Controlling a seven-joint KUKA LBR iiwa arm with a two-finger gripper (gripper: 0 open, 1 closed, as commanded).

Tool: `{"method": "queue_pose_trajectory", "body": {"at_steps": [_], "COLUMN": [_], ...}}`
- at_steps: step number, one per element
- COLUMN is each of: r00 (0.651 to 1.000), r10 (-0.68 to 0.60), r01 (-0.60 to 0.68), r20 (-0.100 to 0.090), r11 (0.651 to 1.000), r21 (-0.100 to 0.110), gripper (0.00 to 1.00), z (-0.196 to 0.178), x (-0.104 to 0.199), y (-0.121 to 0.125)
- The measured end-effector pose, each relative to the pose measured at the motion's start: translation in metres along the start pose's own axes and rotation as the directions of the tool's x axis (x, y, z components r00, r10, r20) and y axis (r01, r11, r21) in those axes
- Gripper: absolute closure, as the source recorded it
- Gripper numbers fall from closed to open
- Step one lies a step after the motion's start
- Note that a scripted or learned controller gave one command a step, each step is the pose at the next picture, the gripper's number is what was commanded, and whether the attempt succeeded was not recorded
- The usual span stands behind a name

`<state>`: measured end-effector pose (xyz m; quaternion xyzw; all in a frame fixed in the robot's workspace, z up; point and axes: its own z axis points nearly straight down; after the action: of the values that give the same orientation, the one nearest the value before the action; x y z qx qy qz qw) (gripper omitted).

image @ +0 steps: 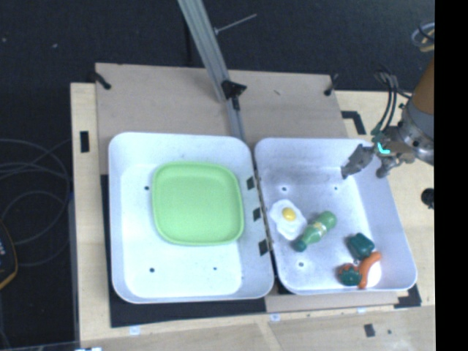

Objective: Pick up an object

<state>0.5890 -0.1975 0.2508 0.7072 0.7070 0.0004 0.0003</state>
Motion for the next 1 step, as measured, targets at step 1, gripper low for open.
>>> {"method": "queue_pose_trajectory", "body": {"at_steps": [1], "r00": [1.000], "r10": [0.000], "r01": [0.000], "r20": [0.000], "r11": [1.000], "r21": [0.000], "gripper": [0.00], "z": [0.0000], "x": [0.0000], "y": [0.0000]}}
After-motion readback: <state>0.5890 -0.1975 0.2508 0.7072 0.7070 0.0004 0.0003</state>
